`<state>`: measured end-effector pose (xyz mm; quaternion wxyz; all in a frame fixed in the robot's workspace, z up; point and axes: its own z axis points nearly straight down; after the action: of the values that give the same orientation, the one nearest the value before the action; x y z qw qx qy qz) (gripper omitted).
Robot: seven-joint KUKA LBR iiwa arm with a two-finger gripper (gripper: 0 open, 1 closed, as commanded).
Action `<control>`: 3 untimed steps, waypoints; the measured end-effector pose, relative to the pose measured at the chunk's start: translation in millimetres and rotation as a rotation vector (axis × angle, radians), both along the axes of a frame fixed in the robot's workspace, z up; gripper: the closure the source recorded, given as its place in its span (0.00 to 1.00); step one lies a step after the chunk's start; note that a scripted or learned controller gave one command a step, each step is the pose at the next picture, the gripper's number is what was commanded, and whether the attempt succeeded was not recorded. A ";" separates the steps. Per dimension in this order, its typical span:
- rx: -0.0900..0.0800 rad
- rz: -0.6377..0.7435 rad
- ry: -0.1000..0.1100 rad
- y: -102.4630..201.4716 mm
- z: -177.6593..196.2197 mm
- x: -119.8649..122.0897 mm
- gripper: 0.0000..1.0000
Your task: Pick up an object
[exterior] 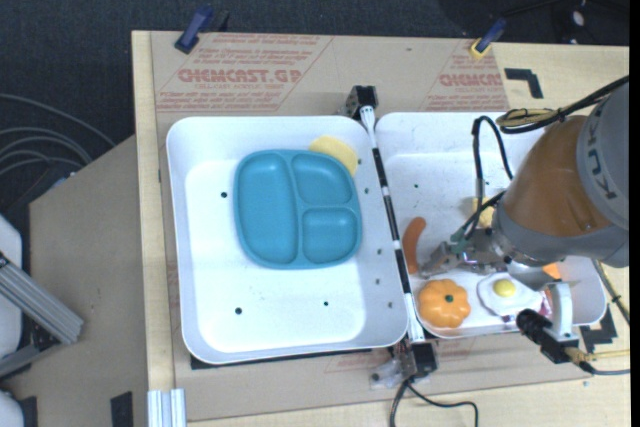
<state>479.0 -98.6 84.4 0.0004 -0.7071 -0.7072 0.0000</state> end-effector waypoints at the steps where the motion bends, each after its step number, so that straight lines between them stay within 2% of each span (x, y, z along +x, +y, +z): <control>1: 0.000 0.001 -0.001 6.9 0.3 68.9 0.00; 2: -0.001 0.002 -0.001 6.9 9.9 68.9 1.00; 3: 0.001 0.001 0.001 43.0 100.2 0.1 1.00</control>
<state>479.1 -55.6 184.6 0.0009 -0.7067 -0.7075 0.0002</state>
